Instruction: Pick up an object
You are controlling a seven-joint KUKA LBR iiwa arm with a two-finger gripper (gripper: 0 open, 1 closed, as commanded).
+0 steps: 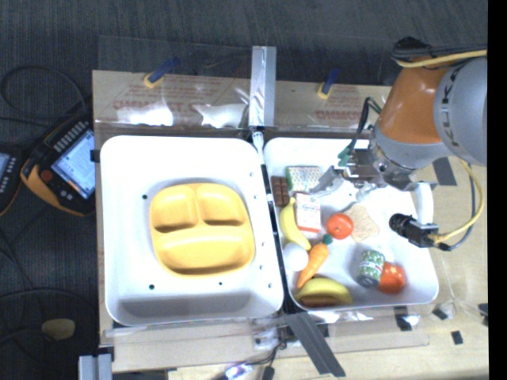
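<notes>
The right bin (428, 291) holds several toy foods. A red tomato (339, 226) lies near its middle, with an orange carrot (314, 264) below it and a banana (289, 226) along the left wall. A pale cracker (364, 222) sits right of the tomato. A small white carton (307, 212) and a green-and-white box (303, 176) lie toward the back. My gripper (334, 180) hangs over the back of this bin, just right of the green-and-white box and above the carton and tomato. I see nothing in its grasp.
A green can (369, 266) and a red fruit (392, 277) sit at the front right, a yellow fruit (323, 292) at the front, a white egg (294, 256) and a brown bar (280, 190) by the divider. The left bin (127, 172) holds a yellow divided plate (202, 226).
</notes>
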